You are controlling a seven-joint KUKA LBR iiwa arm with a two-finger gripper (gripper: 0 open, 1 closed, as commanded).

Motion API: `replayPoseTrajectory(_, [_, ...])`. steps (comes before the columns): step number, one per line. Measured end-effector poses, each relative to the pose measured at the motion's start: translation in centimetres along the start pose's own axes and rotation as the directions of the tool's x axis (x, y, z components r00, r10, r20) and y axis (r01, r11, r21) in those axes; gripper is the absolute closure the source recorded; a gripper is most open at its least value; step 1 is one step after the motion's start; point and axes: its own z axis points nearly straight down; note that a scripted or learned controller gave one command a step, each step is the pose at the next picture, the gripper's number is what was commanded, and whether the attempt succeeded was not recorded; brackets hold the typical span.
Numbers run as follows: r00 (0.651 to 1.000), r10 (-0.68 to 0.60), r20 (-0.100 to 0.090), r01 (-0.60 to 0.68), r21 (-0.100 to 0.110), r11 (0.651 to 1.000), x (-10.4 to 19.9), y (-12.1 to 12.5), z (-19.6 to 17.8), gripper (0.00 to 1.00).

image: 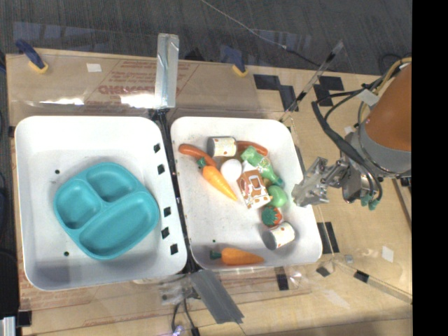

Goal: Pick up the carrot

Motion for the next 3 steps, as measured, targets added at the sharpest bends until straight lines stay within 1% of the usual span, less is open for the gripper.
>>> replayPoseTrajectory(1, [1.0, -0.007, 0.003, 0.007, 0.001, 1.0, -0.1, 0.1, -1.1, 1.0])
replayPoseTrajectory(2, [0.992, 0.124, 0.004, -0.124, 0.001, 0.992, -0.1, -0.3, -2.8, 1.0])
replayPoseTrajectory(3, [0.997, 0.073, 0.004, -0.073, 0.0, 0.997, -2.2, 0.3, -6.4, 1.0])
